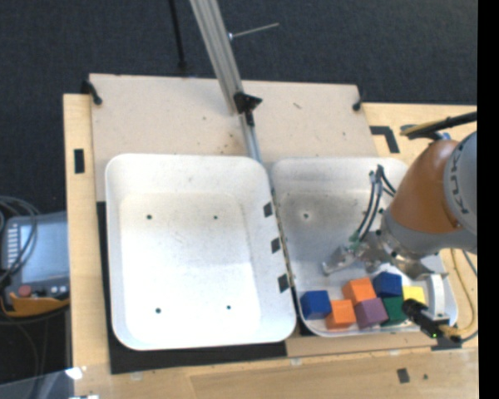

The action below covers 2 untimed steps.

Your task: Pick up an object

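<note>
Blocks [362, 300] lie just below the pincer [339, 262].

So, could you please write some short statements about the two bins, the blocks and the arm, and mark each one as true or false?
1. The coloured blocks lie in the right bin. True.
2. The blocks sit in the far corner of that bin. False: they cluster at its near edge.
3. The gripper is over the left bin. False: it is over the right bin, just beyond the blocks.
4. A purple block lies among the others. True.
5. The arm has an orange section. True.
</note>
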Tool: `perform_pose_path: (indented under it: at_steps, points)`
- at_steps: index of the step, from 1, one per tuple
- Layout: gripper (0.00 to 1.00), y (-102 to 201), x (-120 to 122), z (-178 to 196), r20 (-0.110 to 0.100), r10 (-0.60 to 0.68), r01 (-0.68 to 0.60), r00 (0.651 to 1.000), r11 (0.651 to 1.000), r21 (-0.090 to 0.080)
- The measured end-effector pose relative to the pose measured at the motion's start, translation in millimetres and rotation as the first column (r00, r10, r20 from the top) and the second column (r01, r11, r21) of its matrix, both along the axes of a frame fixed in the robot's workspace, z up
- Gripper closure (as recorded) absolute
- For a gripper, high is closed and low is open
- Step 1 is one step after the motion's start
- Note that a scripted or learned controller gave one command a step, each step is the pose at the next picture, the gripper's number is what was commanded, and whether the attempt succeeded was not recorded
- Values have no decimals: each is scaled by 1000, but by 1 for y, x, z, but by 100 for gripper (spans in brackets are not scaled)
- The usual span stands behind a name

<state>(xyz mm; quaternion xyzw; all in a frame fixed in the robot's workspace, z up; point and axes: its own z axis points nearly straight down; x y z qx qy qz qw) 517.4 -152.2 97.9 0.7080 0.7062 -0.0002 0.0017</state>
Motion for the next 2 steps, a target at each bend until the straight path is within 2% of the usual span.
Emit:
perform_pose_path:
  at_steps: [1, 2]
  points:
    - [100, -1, 1, 13, 5, -8, 8, 1000, 1000, 0]
    - [100, -2, -6, 69, 5, -5, 5, 1000, 1000, 1]
